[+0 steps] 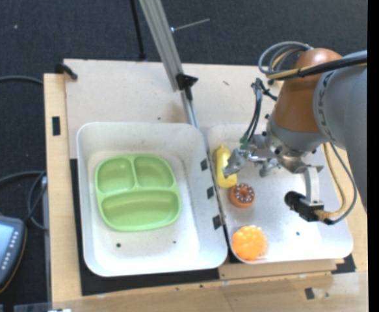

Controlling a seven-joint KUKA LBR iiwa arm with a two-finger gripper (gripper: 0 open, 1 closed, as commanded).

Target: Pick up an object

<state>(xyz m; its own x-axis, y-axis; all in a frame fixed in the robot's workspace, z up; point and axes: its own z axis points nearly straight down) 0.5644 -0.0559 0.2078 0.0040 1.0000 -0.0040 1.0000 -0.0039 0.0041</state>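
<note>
Yellow obj: right bin, left wall.
Gripper: touching yellow obj; finger spread can't tell.
Nearby: orange ball, donut.

My arm reaches in from the right, grey link sloping down to the orange band above my wrist, which hangs over the far part of the right bin. My gripper points left toward that bin's left wall, close to its far-left corner. Cables loop over the orange band and trail down my wrist's right side.
</note>
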